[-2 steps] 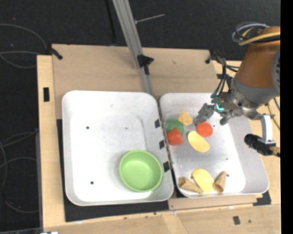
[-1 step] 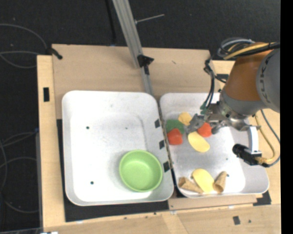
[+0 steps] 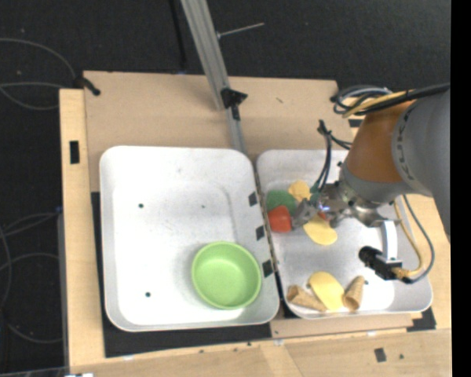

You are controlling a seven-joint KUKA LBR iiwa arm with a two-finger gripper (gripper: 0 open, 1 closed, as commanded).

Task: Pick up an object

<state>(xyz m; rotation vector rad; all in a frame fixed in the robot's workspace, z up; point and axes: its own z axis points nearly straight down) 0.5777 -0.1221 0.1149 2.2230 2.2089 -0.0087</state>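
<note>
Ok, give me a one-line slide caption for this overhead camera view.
KUKA arm's claw low in the right bin beside a red object; green bowl in the left bin.

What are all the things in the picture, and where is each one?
White bins: two, side by side on the bench.
Bowl: one, green, left bin, near its front right corner.
Red and green piece: one, right bin, by its left wall.
Yellow pieces: three, right bin; two by the gripper, one at the front.
Tan cones: two, right bin, front edge.
Gripper: one, over the right bin, beside the red and green piece.
</note>
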